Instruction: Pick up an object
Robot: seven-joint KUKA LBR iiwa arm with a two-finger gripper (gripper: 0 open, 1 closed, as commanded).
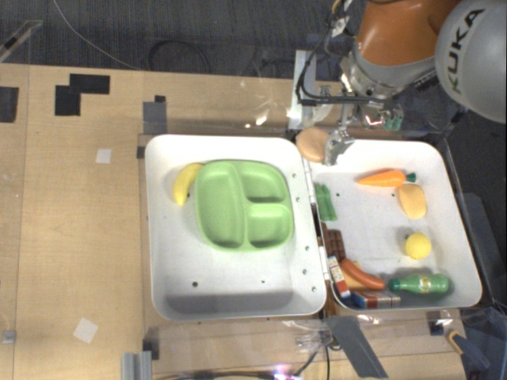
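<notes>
My gripper hangs over the far left corner of the right bin, pointing down. A tan round piece lies right beside it on the left, at the rim between the two bins; whether they touch is unclear. In the right bin lie an orange carrot, a tan oval piece, a yellow lemon, a green bottle, a red sausage, a brown bar and a green packet.
The left bin holds a green divided plate with a yellow banana at its left edge. The arm's orange band and grey body loom above the right bin's far side.
</notes>
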